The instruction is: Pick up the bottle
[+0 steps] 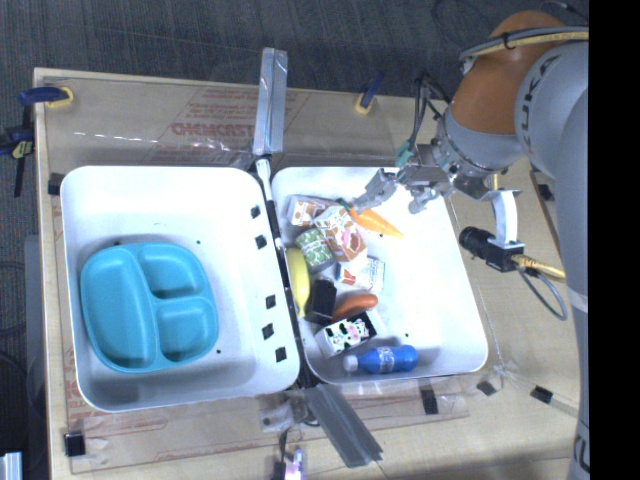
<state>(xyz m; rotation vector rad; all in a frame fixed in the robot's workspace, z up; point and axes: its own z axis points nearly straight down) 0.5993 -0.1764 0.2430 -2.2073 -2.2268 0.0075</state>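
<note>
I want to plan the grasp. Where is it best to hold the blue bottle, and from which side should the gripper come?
Probably the middle of the bottle, from above. It lies on its side along the near wall of the right bin, so fingers should straddle its width. The gripper is at the far end.

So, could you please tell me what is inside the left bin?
The left bin holds a blue three-compartment tray. The bin floor beneath the tray is covered.

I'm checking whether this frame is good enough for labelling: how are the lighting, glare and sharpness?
Camera view: even, soft lighting with faint shadows; the white right bin is bright but not blown out; mild glare streaks on the clear sheet behind the bins; the bottle and blue tray read clearly; the gripper looks slightly soft, small packets too.
</note>
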